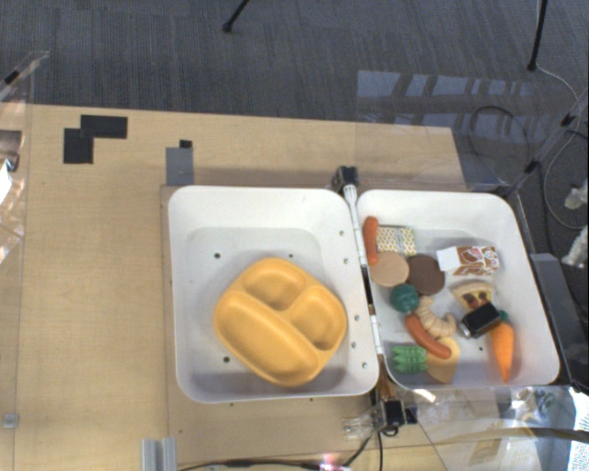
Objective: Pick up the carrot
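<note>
From this slanted overhead view you cannot tell the pose of the grey arm with its orange wrist band, nor the state of its two-finger gripper.

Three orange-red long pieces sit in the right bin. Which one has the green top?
The carrot at the bin's near right corner: orange, tapered, green top beside the black item. The other two are sausage-shaped, with no green.

Dark grey carpet (304,46) is running across the top, with thin black stand legs (237,14) crossing it. Light wood bench (83,304) is taking up most of the view, black tape patches (92,136) sitting near its far left corner. Clear plastic panels (515,101) are catching glare on the right. Cables (368,446) are trailing along the near edge.
</note>
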